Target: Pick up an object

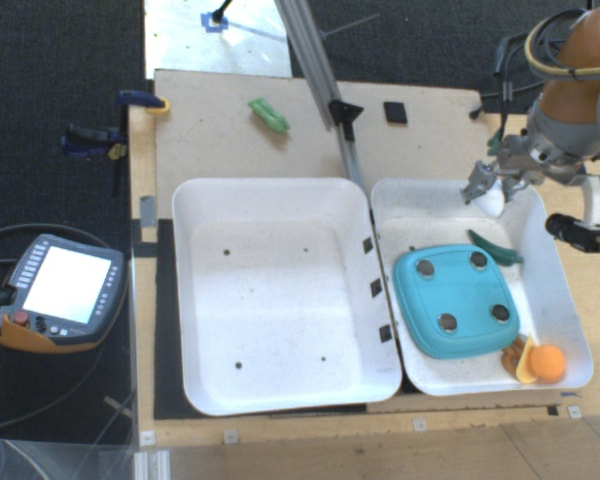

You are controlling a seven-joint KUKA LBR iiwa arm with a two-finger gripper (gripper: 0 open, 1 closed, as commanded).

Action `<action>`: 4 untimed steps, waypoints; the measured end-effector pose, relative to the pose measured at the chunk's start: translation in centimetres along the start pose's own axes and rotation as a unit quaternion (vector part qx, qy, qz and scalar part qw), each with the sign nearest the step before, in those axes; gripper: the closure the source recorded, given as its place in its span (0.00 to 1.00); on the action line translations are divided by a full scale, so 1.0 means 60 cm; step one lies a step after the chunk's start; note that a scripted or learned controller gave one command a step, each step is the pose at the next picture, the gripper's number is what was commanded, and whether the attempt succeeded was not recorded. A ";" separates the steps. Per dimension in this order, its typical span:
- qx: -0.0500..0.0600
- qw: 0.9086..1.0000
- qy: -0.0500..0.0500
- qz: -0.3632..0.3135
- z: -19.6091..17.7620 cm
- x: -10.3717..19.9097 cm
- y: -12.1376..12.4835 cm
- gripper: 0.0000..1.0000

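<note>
Gripper (483, 190), grasp state indiscernible, at right bin's (570, 298) far rim; teal plate (456, 302), orange ball (548, 363) near corner.

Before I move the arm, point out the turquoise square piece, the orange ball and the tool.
turquoise square piece (458, 301), camera view, middle of its top face.
orange ball (548, 363), camera view, centre of the ball.
tool (483, 188), camera view, at its tips.

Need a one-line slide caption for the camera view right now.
Grey KUKA arm's gripper hovers over the right white bin's far corner, beyond a turquoise square tray and an orange ball.
</note>
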State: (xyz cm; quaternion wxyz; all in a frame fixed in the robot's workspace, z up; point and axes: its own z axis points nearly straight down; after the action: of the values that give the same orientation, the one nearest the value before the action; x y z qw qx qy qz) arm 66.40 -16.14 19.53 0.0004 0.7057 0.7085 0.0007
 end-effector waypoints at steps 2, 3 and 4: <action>0.000 1.000 0.000 0.000 -0.043 0.172 -0.080 1.00; 0.001 1.000 0.000 0.000 -0.035 0.236 -0.134 1.00; 0.001 1.000 0.000 0.000 -0.027 0.307 -0.170 1.00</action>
State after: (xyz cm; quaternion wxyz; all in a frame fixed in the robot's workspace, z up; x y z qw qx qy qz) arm 56.15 2.25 21.12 -0.0004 0.7059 0.7084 0.0003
